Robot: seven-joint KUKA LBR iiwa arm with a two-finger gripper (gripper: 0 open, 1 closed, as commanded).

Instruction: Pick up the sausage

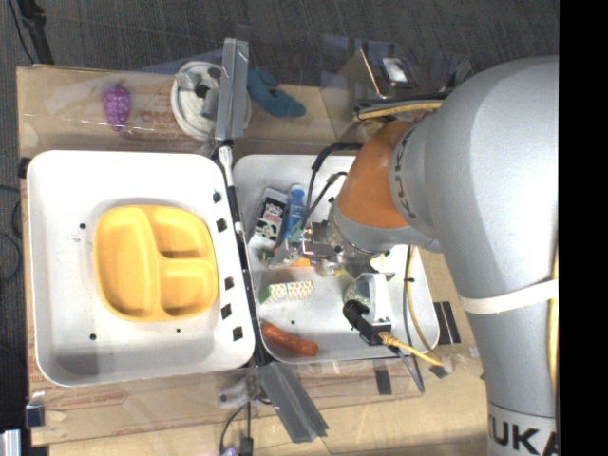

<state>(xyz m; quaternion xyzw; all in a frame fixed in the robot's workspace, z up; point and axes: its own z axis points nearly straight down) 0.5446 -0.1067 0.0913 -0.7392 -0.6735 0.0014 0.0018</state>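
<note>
Sausage [290,340]: lies near the front edge of the right bin [418,335], reddish-orange, its length running left to right, apart from the other things.
Arm [475,188]: grey, with its orange band [372,193], reaches in from the right and hides much of the right bin's far and right side.
Jaws [316,246]: over the middle of the right bin, well back from the sausage; whether they stand apart or together cannot be told, as the wrist hardware crowds them.
Beneath the wrist: small packets, one black and white [273,217], one blue [295,209], partly covered and hard to make out.
Speckled strip [291,291]: lies between the wrist and the sausage.
Left bin [57,255]: holds a yellow divided tray [157,259].
Counter [66,112]: a purple thing [117,104], a white round thing [199,98] and a blue thing [275,98] lie behind the bins, blurred.
</note>
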